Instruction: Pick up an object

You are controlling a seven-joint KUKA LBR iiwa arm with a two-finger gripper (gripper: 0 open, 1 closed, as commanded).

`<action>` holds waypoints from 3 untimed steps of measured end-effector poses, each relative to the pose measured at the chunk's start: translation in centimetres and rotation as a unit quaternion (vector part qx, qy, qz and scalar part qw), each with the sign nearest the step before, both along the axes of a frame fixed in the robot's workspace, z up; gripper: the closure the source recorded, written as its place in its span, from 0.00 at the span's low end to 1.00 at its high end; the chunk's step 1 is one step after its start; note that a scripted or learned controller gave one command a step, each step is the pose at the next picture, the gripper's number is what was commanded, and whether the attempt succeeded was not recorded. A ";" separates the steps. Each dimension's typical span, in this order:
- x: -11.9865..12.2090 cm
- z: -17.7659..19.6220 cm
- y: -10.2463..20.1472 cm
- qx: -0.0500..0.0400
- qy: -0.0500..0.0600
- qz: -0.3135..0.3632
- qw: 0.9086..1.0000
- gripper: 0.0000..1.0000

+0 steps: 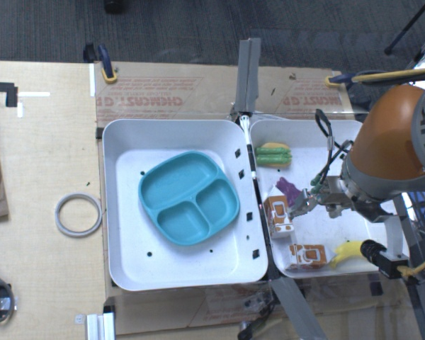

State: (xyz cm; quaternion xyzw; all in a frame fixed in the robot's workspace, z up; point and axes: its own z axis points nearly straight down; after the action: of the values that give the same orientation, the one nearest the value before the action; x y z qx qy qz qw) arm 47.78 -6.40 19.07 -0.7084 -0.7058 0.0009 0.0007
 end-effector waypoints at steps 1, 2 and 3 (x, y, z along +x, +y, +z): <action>-0.1 0.0 -2.7 -0.001 0.001 -0.177 0.984 0.00; 0.0 0.0 1.1 -0.001 0.000 -0.307 0.952 0.00; 1.3 1.6 -0.5 -0.002 0.001 -0.381 0.925 0.00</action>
State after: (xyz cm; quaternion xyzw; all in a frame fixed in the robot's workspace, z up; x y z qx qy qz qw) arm 49.03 -6.91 20.69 -0.9237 -0.3832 0.0029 0.0004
